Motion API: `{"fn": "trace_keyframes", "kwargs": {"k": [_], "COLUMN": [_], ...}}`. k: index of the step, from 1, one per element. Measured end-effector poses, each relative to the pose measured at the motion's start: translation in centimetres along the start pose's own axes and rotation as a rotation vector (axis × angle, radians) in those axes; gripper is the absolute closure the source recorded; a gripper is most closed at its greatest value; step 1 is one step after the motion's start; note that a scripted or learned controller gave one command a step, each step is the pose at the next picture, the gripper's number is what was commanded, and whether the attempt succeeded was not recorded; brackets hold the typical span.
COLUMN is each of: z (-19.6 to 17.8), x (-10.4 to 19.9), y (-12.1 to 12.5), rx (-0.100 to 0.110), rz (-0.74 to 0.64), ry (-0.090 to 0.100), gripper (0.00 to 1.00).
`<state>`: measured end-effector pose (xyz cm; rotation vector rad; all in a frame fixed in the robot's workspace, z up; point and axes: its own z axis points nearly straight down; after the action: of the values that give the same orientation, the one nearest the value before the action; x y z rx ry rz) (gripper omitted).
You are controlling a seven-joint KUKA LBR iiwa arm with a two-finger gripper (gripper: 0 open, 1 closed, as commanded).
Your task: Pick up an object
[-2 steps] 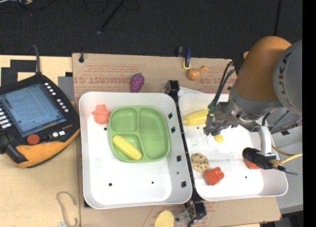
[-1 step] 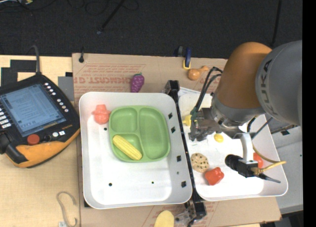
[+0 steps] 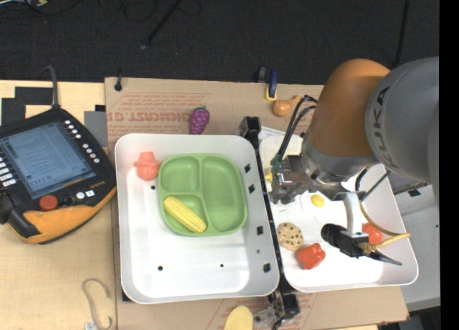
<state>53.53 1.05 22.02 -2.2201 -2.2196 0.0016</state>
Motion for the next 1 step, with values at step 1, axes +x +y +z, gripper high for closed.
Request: {"fn": "trace_keyframes", "kwargs": {"k": [1], "z": [-0.21], "x": [0.13], "y": [-0.73], "rx": [0.002], "rz": [0.002], "ry": [0.000], "gripper": [1.00]}}
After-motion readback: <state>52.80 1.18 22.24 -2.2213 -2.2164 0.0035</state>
